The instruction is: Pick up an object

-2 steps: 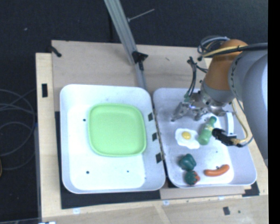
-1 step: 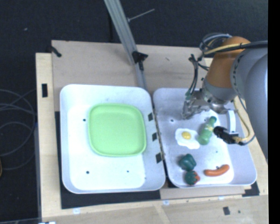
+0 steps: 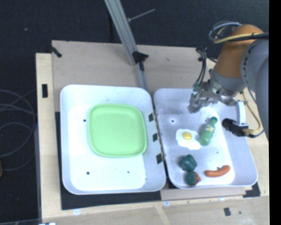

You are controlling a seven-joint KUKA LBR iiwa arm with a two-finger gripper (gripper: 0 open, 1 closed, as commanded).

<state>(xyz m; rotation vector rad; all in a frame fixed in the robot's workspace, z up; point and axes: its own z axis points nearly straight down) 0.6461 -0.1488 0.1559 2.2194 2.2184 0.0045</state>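
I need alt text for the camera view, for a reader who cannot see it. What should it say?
A grey arm reaches in from the right, its gripper above the far end of the right bin, away from the toys. That bin holds a green bottle, a fried egg, a green pepper, a smaller green and red toy and a sausage. The left bin holds a green plate.

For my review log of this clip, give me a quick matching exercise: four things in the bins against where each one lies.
Things:
1. plate
2. fried egg
3. sausage
4. bottle

Places:
A. near front corner of right bin
B. middle of left bin
C. just right of the egg, below the gripper
D. centre of right bin, left of the bottle

Pairs: 1-B, 2-D, 3-A, 4-C
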